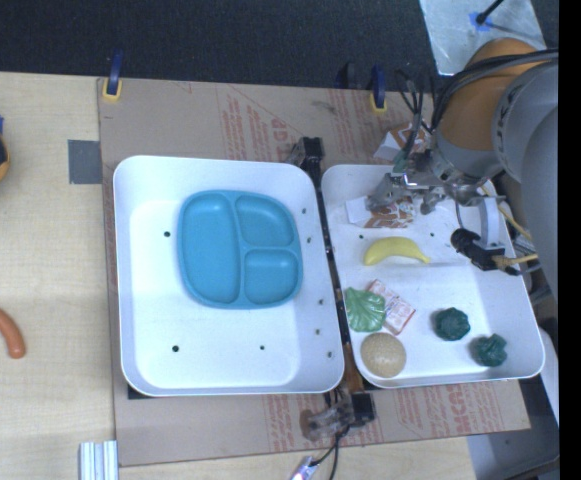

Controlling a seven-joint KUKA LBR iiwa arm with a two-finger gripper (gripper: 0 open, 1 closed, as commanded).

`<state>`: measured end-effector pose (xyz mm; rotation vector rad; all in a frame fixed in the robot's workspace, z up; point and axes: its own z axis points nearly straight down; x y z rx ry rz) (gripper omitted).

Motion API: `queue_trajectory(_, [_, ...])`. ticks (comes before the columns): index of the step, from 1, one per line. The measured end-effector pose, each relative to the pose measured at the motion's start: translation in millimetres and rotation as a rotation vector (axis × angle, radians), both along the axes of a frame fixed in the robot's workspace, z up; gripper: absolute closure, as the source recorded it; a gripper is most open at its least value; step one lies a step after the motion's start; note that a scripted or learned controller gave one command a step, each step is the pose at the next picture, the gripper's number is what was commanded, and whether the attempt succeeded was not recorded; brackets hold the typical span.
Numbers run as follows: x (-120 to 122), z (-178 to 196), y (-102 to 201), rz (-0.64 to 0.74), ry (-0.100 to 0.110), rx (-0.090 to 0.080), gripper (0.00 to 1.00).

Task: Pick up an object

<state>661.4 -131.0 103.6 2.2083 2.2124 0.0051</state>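
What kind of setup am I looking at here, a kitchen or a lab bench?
Most likely a robot lab bench, not a kitchen: two white bins clamped onto cardboard, toy food like a banana, and a grey arm reaching in.

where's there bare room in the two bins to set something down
Left bin: a wide bare band borders the blue divided plate on its left and along the near wall. Right bin: a small patch between the banana and the two dark green lumps. Crowded at its far end under the pincer and its near-left corner.
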Motion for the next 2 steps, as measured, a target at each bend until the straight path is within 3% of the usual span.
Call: queue_trajectory(2, [0.4, 0.0, 18.9, 0.001, 0.0, 0.0, 0.0])
